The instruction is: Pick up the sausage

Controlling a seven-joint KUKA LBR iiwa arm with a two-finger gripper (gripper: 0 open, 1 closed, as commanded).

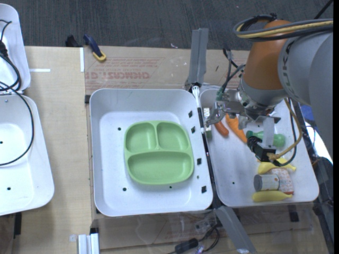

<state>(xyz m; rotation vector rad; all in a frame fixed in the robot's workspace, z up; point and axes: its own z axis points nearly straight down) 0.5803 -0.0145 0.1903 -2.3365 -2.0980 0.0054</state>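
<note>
on the desk, the left bin (100, 142) holds a green divided plate (158, 152). in the right bin (233, 189), the sausage (221, 129) lies near its left wall, just under the jaws (229, 115); whether they grip it, i cannot tell.

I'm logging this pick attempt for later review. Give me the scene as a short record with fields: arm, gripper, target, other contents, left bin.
arm: grey with an orange band, reaching in from the right over the right bin
gripper: gripper low at the right bin's upper left
target: sausage, reddish, lying just beside the gripper; grasp cannot be confirmed
other contents: carrot, green toy, can, yellow pieces
left bin: left bin holds a green divided plate
</note>
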